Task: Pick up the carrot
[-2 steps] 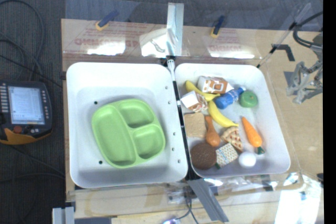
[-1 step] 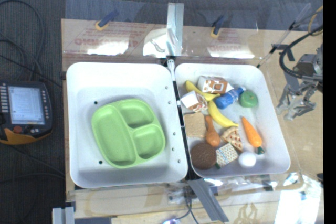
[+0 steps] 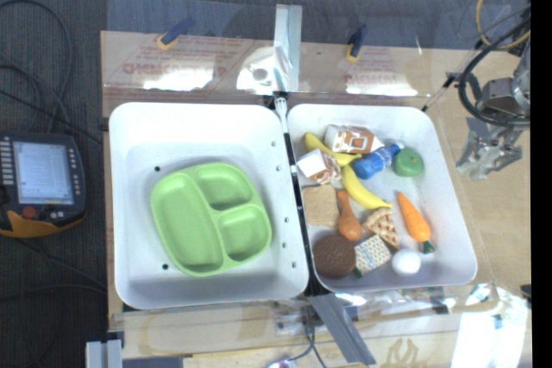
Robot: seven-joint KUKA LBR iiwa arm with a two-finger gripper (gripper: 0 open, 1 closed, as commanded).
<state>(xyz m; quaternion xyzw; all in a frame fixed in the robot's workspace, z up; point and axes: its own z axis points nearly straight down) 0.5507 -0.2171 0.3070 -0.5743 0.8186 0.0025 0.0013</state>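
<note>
One fixed cam overhead, slanted down — both bins (image 3: 121, 185) in frame.

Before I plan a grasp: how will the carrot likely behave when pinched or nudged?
The carrot looks like smooth moulded plastic, so probably stiff, light and somewhat slippery. Its round tapered body could roll or squirt toward the thin end. It lies near the right bin's wall, beside the pizza slice, so a nudge may jostle that.

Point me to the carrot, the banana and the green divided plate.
carrot (image 3: 414, 217): camera view, middle of the orange body, right bin.
banana (image 3: 360, 189): camera view, middle of the yellow curve, right bin.
green divided plate (image 3: 183, 230): camera view, floor of its large left compartment, left bin.
</note>
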